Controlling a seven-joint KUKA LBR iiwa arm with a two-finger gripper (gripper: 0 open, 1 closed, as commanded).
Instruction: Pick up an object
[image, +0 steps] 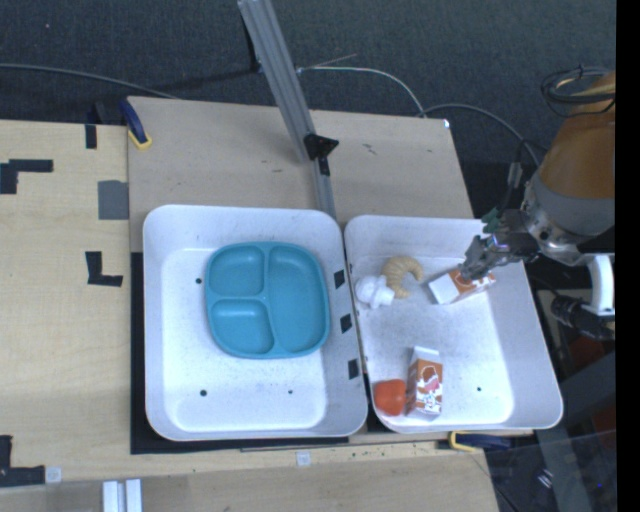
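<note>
In the camera view, the two-finger gripper sits at the right of the frame over the right-hand white bin, just at a small white-and-orange carton lying tilted near the bin's upper right; whether its fingers are parted or closed on the carton I cannot tell. The likeliest failure is a glancing contact, since the carton lies askew and could slide toward the bin wall. A tan croissant-shaped toy lies near to the left and could be nudged.

The right bin has open floor mid-right. Obstacles ring it — croissant, small carton, tomato.
</note>
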